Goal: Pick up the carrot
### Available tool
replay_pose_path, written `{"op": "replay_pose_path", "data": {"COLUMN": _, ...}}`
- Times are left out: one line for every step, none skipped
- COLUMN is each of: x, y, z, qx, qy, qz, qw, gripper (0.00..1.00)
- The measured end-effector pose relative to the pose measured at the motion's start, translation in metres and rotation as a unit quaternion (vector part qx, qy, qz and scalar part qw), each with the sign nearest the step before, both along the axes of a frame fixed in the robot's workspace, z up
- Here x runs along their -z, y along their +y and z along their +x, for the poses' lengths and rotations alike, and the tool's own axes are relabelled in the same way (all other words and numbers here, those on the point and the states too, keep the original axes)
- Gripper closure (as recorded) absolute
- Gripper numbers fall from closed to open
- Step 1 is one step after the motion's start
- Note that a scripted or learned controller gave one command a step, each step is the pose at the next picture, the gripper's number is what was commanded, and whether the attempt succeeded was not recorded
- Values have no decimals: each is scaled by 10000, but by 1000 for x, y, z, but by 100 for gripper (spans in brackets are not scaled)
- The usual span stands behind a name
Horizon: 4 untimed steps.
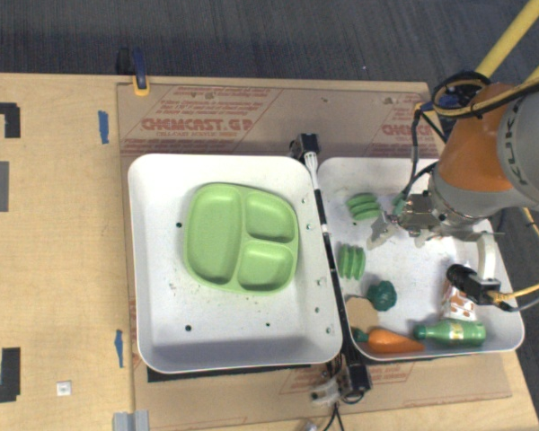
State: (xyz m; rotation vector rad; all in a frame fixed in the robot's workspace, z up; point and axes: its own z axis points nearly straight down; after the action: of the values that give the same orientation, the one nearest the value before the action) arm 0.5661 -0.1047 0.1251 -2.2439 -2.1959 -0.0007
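Observation:
The carrot point(393, 339) is orange with a green stub at its left end. It lies flat along the front wall of the right bin point(512, 326). Its right end touches a green bottle point(450, 333) lying on its side. My gripper point(393, 225) hangs over the back middle of the right bin, well behind the carrot and apart from it. It sits below the orange band of the arm point(472, 155). Nothing is seen in the gripper.
The right bin also holds two ribbed green pieces point(364, 206) point(351, 260), a dark green lump point(382, 294), a tan piece point(361, 313) and a small red-and-white carton point(459, 305). A green divided plate point(241, 236) fills the left bin point(153, 268).

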Motion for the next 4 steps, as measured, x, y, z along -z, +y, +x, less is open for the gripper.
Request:
{"op": "replay_pose_path", "data": {"x": -27, "y": -80, "z": -13, "qx": -190, "qy": -14, "qz": -17, "qw": 9998, "gripper": 0}}
{"op": "replay_pose_path", "data": {"x": -12, "y": -49, "z": 72, "qx": -1188, "qy": -21, "qz": -12, "qw": 9929, "gripper": 0}}
{"op": "replay_pose_path", "data": {"x": 32, "y": -7, "z": 68, "qx": -759, "qy": -16, "qz": -13, "qw": 9971, "gripper": 0}}
{"op": "replay_pose_path", "data": {"x": 35, "y": -10, "z": 33, "qx": -929, "qy": -74, "qz": -20, "qw": 9956, "gripper": 0}}
